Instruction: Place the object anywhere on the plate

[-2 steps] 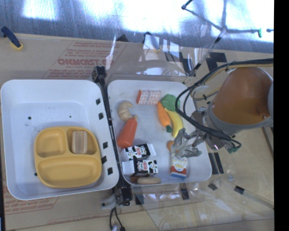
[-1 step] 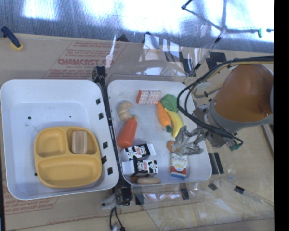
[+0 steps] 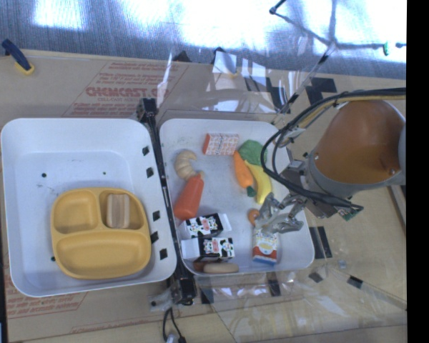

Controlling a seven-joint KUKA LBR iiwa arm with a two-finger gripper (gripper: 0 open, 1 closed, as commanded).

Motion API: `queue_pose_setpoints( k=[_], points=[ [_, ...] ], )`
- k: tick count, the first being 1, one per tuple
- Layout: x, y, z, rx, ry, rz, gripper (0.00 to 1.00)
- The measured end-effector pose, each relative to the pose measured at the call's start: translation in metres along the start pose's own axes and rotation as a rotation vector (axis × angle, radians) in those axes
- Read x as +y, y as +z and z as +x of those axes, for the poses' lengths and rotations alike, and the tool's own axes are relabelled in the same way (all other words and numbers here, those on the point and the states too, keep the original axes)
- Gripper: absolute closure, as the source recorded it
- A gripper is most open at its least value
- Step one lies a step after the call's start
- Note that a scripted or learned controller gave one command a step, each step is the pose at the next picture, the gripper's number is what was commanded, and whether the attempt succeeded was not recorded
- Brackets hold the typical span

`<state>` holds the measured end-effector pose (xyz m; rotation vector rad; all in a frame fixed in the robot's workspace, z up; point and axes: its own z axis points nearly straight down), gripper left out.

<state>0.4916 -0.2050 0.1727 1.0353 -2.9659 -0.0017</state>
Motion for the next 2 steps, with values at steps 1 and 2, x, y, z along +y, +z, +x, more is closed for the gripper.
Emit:
queue_pose_setpoints(
  k=[1, 2],
  points=[
    [-0.007, -0.009, -0.003, -0.003, -0.344, 0.003, 1.0],
    [0.006, -0.018, 0.013, -0.003, -0.828, 0.003, 1.0]
  ],
)
